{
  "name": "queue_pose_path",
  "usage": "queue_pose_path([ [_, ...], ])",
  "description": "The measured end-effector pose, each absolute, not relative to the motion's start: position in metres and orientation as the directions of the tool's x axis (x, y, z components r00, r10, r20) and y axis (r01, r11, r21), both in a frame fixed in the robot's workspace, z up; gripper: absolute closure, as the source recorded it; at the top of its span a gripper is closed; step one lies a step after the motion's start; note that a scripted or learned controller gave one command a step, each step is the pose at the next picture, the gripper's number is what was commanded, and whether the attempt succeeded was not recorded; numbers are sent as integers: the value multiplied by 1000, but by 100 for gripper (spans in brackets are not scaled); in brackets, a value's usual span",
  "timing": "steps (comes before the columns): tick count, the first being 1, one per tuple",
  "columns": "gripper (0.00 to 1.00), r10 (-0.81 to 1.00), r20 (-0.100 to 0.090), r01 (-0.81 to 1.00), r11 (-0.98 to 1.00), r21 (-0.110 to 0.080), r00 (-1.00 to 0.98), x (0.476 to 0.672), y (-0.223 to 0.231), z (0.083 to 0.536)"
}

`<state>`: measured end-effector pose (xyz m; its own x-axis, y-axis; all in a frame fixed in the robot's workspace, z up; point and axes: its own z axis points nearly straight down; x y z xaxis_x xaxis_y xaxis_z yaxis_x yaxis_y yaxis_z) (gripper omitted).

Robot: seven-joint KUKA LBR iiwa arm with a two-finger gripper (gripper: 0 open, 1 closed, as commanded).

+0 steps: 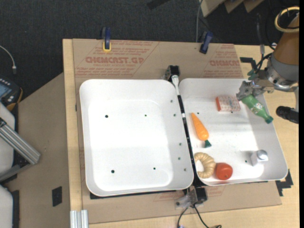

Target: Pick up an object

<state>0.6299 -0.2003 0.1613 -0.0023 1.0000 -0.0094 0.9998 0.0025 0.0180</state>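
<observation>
Left bin (95, 127): white, shallow. Right bin (270, 146): carrot (200, 126) near its left wall; croissant (205, 164) and red tomato (223, 171) touching at the front edge; pink packet (227, 103) toward the back; silver piece (259, 156) front right. Gripper (250, 93): over the bin's back right, jaws closed on the green bottle (259, 108), which hangs tilted above the bin floor.

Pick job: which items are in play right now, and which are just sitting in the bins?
In play: hand; green plastic bottle at its fingers.
Lying about: orange toy carrot; red ball; beige ring; pink-and-white packet; small grey metal piece; left white bin.
</observation>
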Motion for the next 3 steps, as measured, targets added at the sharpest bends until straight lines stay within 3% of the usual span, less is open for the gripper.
queue_pose_path([
  [1,100,1000,5,1000,3,-9,-3,582,-141,100],
  [2,100,1000,5,1000,8,3,-8,528,-56,189],
  [3,100,1000,1,1000,7,3,-7,558,6,184],
])
